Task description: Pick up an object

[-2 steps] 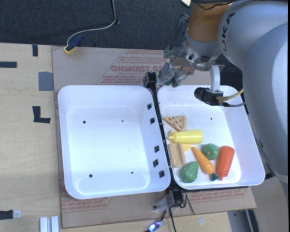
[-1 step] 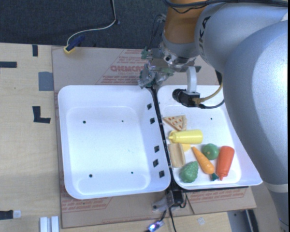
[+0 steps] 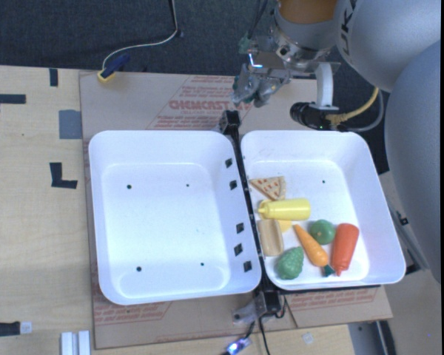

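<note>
From my seat, the gripper (image 3: 253,89) hangs above the bench just past the bins' far rim; I cannot tell its state. The toys, among them a yellow bottle (image 3: 285,210) and carrot (image 3: 311,245), lie in the right bin (image 3: 355,154)

Blurring at the gripper (image 3: 253,87), leaving finger spacing unreadable. Running off the top and right edges: the arm (image 3: 385,21). Lying partly hidden under the yellow toy (image 3: 284,210): the tan block (image 3: 270,237).
</note>
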